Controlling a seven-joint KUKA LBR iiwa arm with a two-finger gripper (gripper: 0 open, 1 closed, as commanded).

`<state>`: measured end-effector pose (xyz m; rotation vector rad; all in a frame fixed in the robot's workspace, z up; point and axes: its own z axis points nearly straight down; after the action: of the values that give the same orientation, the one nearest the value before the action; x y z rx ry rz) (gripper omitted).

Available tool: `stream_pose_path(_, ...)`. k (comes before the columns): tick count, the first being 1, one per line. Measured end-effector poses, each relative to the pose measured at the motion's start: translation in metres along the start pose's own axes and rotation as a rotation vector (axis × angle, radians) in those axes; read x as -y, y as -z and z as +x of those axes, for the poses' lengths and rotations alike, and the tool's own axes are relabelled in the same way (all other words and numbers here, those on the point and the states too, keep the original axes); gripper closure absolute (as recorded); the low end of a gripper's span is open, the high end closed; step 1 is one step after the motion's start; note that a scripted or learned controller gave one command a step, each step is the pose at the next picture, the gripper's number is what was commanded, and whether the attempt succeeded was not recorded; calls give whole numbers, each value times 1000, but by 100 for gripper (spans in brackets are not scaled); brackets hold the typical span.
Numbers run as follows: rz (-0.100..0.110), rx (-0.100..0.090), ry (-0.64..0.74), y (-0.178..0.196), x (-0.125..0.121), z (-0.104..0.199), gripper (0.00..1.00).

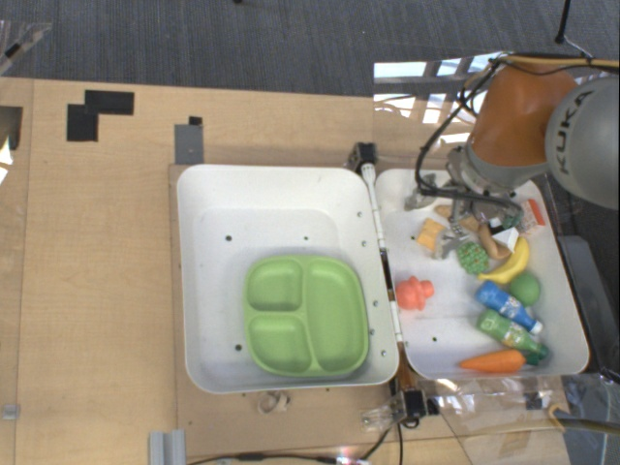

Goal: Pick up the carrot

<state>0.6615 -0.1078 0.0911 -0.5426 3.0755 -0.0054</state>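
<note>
The carrot [492, 361], orange with a green top at its right end, lies on its side along the front edge of the right bin [441, 342]. My gripper [463, 229] hangs over the far part of that bin, well behind the carrot, down among a cluster of toys. It is close to a yellow-orange block [429, 232] and a brown piece [486, 237]. Nothing shows that it has hold of either.
Between gripper and carrot lie a green knobbly toy [474, 258], a banana [511, 262], a green ball [525, 288], a blue bottle [504, 302] and a green bottle [508, 329]. A red-orange toy [415, 294] sits at the bin's left. The left bin [208, 260] holds a green divided plate [305, 315].
</note>
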Motion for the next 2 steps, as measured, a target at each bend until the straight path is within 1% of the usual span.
stream_pose_path(1, 0, 0, 0, 0, 0, 0, 0)
stream_pose_path(2, -3, -3, 156, 0, 60, 9, 0)
